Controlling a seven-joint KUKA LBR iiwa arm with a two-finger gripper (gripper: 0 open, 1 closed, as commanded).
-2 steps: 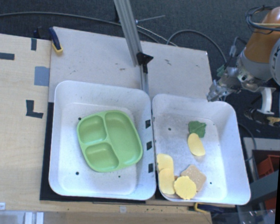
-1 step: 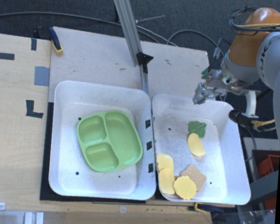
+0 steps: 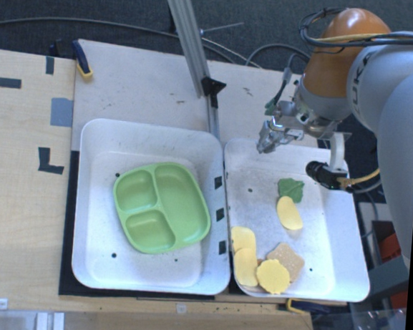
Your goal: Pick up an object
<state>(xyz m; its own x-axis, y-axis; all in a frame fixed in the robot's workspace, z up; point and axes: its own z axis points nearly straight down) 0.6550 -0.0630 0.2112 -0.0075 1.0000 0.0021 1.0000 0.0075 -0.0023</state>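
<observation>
Yellow food pieces (image 3: 259,257) crowd the right bin's (image 3: 344,230) near edge; pincer (image 3: 269,143), grip unclear, hangs over its far rim

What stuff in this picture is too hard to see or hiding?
- Gripper, camera view: small and blurry above the right bin's far edge, so what it grips, if anything, can't be made out.
- Tan piece: partly covered by the yellow round piece on top of it.
- Green piece: too small to tell what it is.
- Green tray, left bin: compartments too shallow to check for crumbs.
</observation>
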